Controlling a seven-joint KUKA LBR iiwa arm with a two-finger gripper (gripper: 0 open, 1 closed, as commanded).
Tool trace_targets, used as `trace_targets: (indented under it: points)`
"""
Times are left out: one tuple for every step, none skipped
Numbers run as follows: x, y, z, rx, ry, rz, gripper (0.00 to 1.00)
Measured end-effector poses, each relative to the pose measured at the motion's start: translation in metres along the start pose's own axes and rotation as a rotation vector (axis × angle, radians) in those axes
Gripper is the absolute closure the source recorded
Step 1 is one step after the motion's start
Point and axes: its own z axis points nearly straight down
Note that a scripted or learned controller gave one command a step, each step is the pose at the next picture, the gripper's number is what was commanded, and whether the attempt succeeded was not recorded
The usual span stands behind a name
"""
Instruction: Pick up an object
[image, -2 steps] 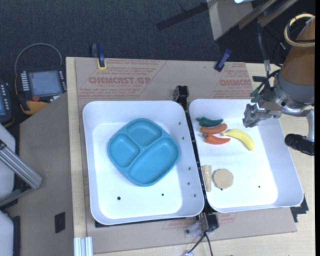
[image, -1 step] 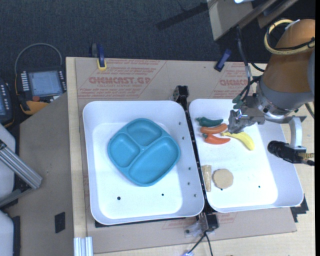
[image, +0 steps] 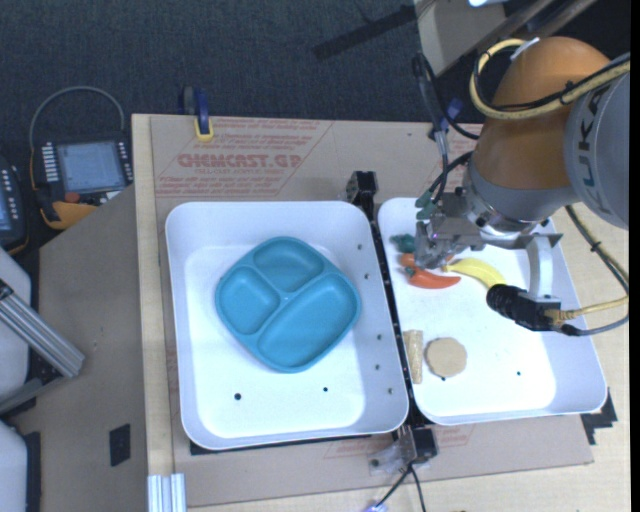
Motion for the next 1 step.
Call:
trace_targets:
  points:
    - [0.0475, -0.0056, -0.0011, 0.001, 0.0, 0.002, 1.0]
